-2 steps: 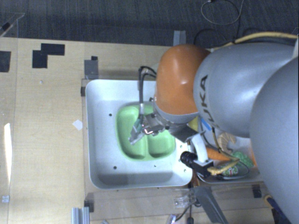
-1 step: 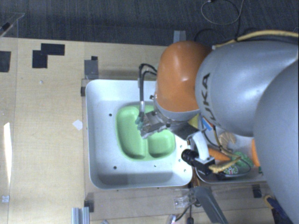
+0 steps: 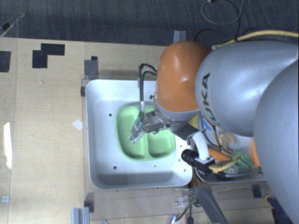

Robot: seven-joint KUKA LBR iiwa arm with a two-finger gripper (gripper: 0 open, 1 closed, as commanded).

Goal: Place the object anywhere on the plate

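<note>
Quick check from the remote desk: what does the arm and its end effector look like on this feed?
The arm is bulky grey with dark KUKA lettering and a rounded orange band. A thin black cable loops beside it. The end effector is small, grey metal.

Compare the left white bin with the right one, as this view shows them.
The left bin shows almost whole, with rim and floor visible; the right bin is mostly covered by the arm, only a sliver seen. The left bin holds a green divided plate; the right bin holds a jumble of small objects. The end effector is over the left bin, not the right. Both are shallow and sit side by side.
</note>
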